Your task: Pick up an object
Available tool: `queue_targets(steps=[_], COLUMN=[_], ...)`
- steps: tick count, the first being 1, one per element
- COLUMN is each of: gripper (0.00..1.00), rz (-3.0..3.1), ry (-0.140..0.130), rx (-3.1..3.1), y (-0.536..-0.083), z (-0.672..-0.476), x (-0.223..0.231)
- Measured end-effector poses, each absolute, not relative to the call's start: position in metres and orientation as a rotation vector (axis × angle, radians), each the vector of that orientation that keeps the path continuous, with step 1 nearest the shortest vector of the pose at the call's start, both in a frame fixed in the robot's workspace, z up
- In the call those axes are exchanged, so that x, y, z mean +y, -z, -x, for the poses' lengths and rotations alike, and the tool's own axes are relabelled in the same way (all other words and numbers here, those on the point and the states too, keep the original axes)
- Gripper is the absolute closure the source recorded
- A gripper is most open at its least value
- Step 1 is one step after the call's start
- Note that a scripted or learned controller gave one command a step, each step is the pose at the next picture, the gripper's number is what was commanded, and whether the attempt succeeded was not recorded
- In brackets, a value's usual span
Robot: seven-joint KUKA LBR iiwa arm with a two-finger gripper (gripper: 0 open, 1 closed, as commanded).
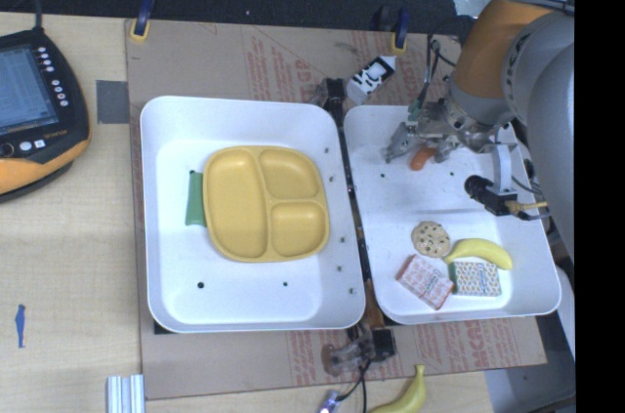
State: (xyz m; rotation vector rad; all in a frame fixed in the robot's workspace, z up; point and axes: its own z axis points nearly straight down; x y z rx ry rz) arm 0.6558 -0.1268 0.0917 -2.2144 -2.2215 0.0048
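Note:
My gripper (415, 145) is low over the far part of the right bin (395, 216), at the end of the grey arm with its orange band (493, 50). A small orange piece (419, 161) lies right at the gripper's tip; I cannot tell whether it is held. Nearer the front of the same bin lie a round cookie (430, 238), a yellow banana (479, 252), a red-and-white packet (424, 281) and a green-patterned packet (476, 278). All of these lie well apart from the gripper.
The left bin (244, 294) holds a yellow divided plate (264, 202) lying over a green flat piece (194, 198). A control pendant (29, 108) sits on the bench at far left. Another banana (405, 393) lies outside the bins at the front edge. A black-and-white item (371, 76) lies behind the bins.

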Motion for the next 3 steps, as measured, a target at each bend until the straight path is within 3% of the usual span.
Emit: queue_targets(steps=[1,2,3], gripper=[0.00,0.00,0.00], rz=[2.215,2.216,2.218], ry=[-0.006,-0.003,-0.001], rx=[-2.223,-2.224,-2.224], y=[-0.114,-0.092,-0.092], z=[-0.554,-0.647,-0.656], x=[-0.101,-0.136,-0.157])
